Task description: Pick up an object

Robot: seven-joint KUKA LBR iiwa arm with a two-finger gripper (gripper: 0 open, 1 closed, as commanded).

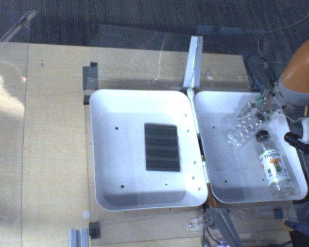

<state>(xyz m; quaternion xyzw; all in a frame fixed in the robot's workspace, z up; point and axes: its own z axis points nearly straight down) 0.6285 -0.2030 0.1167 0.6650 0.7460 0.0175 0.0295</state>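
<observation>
On wooden bench (41, 153), two white bins (108, 153), dark carpet (118, 4) behind

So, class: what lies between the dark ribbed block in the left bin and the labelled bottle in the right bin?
In the camera view, between the dark ribbed block and the labelled bottle lie bare white bin floor and the two bins' adjoining rims.

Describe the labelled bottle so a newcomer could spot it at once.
Start at the right bin, the one nearer the arm. Along its right side lies a clear bottle, black cap pointing up the view, base toward the bin's near right corner. Unlike the crumpled clear plastic beside it, it carries a white label with orange and green print.
</observation>
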